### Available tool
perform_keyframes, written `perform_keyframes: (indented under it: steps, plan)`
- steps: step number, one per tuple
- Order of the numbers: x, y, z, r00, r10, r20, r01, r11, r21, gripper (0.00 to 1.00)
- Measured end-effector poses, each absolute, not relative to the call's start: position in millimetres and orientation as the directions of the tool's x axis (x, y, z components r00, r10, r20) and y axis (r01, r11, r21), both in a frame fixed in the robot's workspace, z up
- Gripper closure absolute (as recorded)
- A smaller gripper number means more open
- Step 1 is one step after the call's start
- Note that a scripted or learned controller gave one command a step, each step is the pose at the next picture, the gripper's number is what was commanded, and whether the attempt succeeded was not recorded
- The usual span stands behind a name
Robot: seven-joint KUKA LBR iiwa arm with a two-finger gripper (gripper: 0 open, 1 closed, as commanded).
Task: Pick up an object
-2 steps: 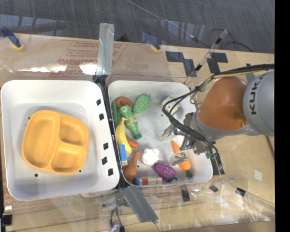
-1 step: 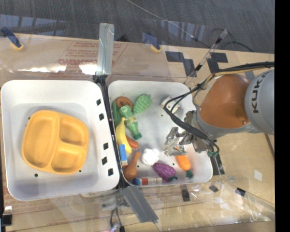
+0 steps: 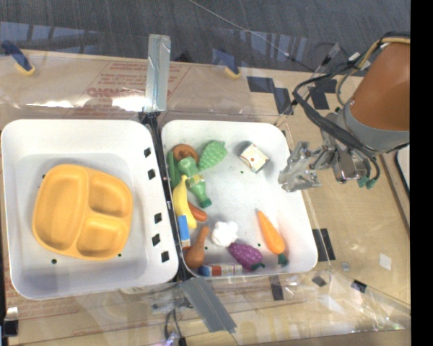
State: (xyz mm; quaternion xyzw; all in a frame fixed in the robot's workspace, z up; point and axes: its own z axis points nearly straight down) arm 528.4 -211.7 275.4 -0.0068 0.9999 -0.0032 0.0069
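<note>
While tool [image 3: 297, 171] hovers at right bin [image 3: 292, 215] rim, grip state unclear; carrot [image 3: 270, 232] below.

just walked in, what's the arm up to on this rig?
The arm's hand sits at the right rim of the right bin, with nothing visibly between its fingers. That bin's toy food lies untouched: a carrot, purple grapes, a banana and a small block. The left bin holds a yellow divided tray. No pick made yet.

Dark grey carpet floor [image 3: 94, 2], cardboard-covered bench [image 3: 72, 85] under clear plastic, taped edges
</note>
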Motion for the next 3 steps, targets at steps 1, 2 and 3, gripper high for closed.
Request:
perform_keyframes:
  steps: [1, 2, 3]
  plan:
    - [527.0, -211.1, 270.3, -1.0, -0.013, -0.004, -0.013, 1.0, -0.002, 0.0]
    - [492.5, -209.3, 129.2, -0.999, -0.04, -0.007, -0.04, 0.999, -0.001, 0.0]
    - [502.8, -210.7, 94.0, -1.0, -0.03, -0.006, -0.03, 1.0, -0.002, 0.0]
